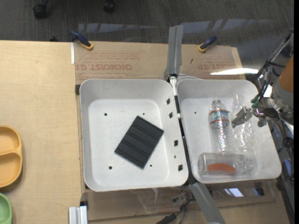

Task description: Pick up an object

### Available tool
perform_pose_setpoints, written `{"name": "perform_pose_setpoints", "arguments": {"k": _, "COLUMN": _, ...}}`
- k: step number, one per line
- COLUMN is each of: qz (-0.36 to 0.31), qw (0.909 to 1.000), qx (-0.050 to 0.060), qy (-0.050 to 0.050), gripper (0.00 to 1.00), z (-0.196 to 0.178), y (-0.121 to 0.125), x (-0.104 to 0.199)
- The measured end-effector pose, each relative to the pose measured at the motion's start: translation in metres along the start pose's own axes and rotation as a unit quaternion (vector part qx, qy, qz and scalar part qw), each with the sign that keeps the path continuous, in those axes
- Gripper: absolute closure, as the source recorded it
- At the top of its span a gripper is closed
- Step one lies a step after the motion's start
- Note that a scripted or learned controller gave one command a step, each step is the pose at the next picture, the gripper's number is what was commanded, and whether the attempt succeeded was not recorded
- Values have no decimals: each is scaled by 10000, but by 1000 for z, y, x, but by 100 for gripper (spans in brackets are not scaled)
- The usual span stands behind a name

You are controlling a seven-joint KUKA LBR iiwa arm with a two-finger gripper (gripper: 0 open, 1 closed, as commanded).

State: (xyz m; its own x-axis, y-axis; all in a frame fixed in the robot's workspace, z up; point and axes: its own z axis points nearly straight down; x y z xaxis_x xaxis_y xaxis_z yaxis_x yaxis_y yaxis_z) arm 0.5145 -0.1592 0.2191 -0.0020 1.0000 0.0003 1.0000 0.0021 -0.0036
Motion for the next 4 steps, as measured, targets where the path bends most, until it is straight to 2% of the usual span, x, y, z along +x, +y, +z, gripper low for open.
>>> {"name": "perform_pose_setpoints", "arguments": {"k": 1, "qz": -162, "qw": 9997, "qx": -188, "qy": -47, "gripper": 0, "z": 96, "y": 29, "x": 5}}
{"name": "perform_pose_setpoints", "arguments": {"k": 2, "qz": -145, "qw": 9997, "qx": -168, "qy": -41, "gripper": 100, "z": 89, "y": 28, "x": 5}}
{"name": "perform_pose_setpoints", "arguments": {"k": 3, "qz": 10, "qw": 9998, "qx": 211, "qy": 19, "gripper": 100, "z": 43, "y": 109, "x": 33}}
{"name": "perform_pose_setpoints", "arguments": {"k": 4, "qz": 229, "qw": 9997, "qx": 19, "qy": -8, "gripper": 100, "z": 29, "y": 143, "x": 81}}
